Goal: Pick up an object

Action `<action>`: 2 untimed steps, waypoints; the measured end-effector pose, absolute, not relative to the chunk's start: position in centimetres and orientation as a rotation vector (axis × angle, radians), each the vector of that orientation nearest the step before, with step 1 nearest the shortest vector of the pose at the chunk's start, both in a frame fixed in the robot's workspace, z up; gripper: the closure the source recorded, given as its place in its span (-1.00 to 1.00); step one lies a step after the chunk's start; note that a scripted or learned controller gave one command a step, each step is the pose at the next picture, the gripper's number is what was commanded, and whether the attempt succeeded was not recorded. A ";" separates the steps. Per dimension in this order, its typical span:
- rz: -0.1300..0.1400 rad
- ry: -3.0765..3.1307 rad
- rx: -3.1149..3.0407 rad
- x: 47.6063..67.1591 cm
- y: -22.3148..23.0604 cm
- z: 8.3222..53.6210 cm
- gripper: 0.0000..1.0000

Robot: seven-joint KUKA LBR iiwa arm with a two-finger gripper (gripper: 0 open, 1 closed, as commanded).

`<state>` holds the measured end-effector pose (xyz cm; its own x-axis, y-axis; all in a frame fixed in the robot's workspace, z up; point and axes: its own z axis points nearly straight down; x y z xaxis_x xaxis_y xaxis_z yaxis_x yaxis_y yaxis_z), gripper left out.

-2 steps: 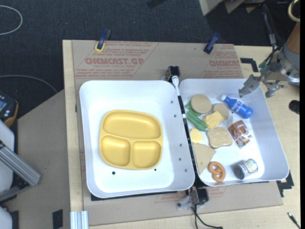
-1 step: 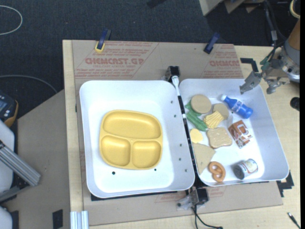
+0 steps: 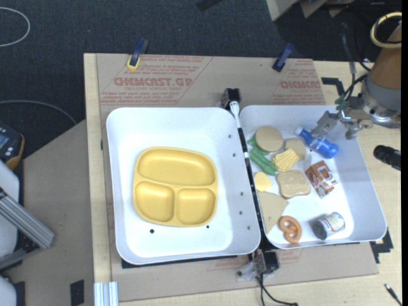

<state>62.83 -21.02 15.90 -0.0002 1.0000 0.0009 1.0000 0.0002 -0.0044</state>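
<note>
Left bin: we see it in the left half of the frame, holding a yellow divided plate with three compartments, lying flat near its middle.
Right bin: it sits just beside the left one, in the right half of the frame, with the small toy items crowded toward its left side.
Green pieces: we find them along the right bin's left wall, next to a round tan bun and a ridged yellow chip.
Lower items: a toast slice lies mid-bin, a pretzel and a small can near the bottom edge.
Brown packet: right of the toast.
Blue bottle: upper part of the right bin, lying tilted.
Gripper: at the upper right, just above the blue bottle; we cannot tell how its jaws stand, nor whether it touches the bottle.
</note>
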 end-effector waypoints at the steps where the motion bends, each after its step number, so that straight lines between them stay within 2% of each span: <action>1: 0.003 -2.222 -2.217 63.4 -20.8 11.6 -1.00; 2: 0.000 -2.223 -2.219 63.5 -20.7 8.6 -1.00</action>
